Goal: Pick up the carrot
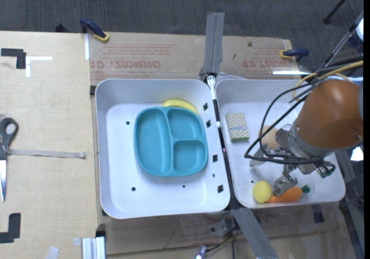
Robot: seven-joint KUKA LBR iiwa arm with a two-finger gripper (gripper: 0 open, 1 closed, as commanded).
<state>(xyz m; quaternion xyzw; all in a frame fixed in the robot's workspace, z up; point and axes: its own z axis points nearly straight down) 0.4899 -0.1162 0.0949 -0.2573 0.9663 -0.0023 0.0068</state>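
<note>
Carrot: you see the carrot [287, 195] lying flat at the lower right of the frame, against the near wall of the right bin [243, 165], its green end pointing right.
End effector: your end effector [285, 184] hangs just above the carrot, touching or nearly so; whether it is clenched or released you cannot tell.
Neighbour: a yellow lemon [262, 192] sits just left of the carrot, touching its tip.
Arm: the orange band [332, 114] looms over the right bin, cables looping left of it.
Also in the right bin: a small patterned box [237, 126] near the upper left corner.
Left bin: the left bin [115, 154] holds a blue divided plate [171, 141], with a yellow thing [180, 104] peeking out behind it.
Table: scissors [6, 154] lie at the far left of the table [40, 107].
</note>
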